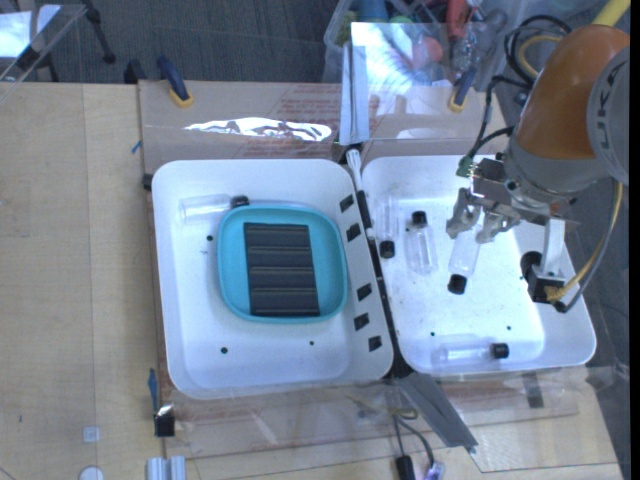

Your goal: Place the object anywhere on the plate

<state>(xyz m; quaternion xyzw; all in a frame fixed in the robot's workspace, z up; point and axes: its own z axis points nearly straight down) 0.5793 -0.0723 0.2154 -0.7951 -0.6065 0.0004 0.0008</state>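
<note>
A teal square plate (232,268) lies in the left bin (180,348) with a dark ridged insert (280,268) on it. My gripper (477,224) hangs over the middle of the right bin (560,343). A clear vial (464,258) with a black cap (456,285) at its lower end slants down from between the fingers, and the gripper is shut on its upper end. The plate sits well to the left of the gripper, across the divider between the bins.
Three more clear black-capped vials lie in the right bin: vial one (419,243), vial two (386,233) by the divider, vial three (470,350) near the front. Another vial (205,207) lies in the left bin behind the plate. Black clips (360,268) line the divider.
</note>
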